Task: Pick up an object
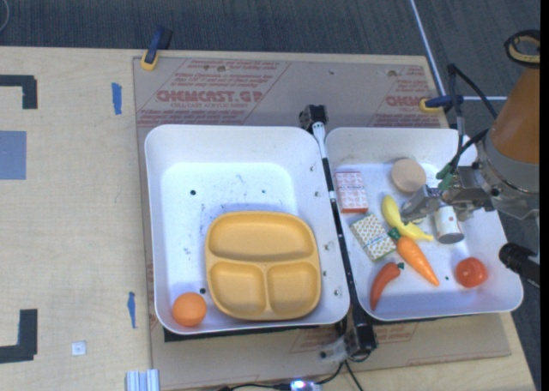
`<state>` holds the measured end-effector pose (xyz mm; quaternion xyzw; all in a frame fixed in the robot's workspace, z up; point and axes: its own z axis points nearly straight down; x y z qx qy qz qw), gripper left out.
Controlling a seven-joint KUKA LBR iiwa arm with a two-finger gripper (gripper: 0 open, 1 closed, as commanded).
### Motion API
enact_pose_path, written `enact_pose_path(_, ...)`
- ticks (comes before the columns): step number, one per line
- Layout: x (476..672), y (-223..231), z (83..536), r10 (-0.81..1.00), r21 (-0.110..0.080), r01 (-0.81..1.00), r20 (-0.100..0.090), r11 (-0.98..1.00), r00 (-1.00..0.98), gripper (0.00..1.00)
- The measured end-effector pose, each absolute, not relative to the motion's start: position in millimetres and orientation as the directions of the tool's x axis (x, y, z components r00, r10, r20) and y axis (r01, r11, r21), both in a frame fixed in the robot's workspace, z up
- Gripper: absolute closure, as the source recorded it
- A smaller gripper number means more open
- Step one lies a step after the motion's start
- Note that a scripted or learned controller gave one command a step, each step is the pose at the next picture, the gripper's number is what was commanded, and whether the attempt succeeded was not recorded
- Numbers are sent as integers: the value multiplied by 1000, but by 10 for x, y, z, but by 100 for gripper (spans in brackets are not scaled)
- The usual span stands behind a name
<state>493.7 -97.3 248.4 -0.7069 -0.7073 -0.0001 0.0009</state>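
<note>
I've got the arm [523, 136] coming in from the right w/ its gripper [429, 202] down in the right bin [506, 299], sitting over the banana [396, 216] just left of a small grey can [446, 225]. Can't tell if the pincer is apart or together from this angle, too much clutter around the tips, & I see nothing clearly between them, so I'm not calling a grasp. Right bin contents: round tan piece [408, 175] at the far side, red & white box [351, 190] at far left of that bin, checkered packet [371, 236] near-left of the banana, carrot [418, 261] lying diagonal just near of the banana & touching or nearly touching it, red chilli [385, 282] at the near-left, tomato [470, 272] at the near-right, apart from the rest. Left bin [163, 158] has a yellow divided plate [262, 262] w/ 3 compartments toward the near side, & an orange [189, 309] in the near-left corner just beside the plate. Both bins sit side by side on a brown board [257, 89] on the bench [60, 209], blue tape marks on the bench at left. Banana is the closest item to the gripper, carrot & can next
</note>
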Motion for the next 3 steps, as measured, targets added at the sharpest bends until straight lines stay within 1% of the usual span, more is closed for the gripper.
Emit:
enact_pose_path(1,5194,-1119,1000,1000,5,1000,-1,-1,1,0)
enact_pose_path(2,5203,-1112,1101,1000,9,1000,-1,-2,2,100)
enact_pose_path(3,4799,-369,1847,1000,1,1000,0,1,-1,100)
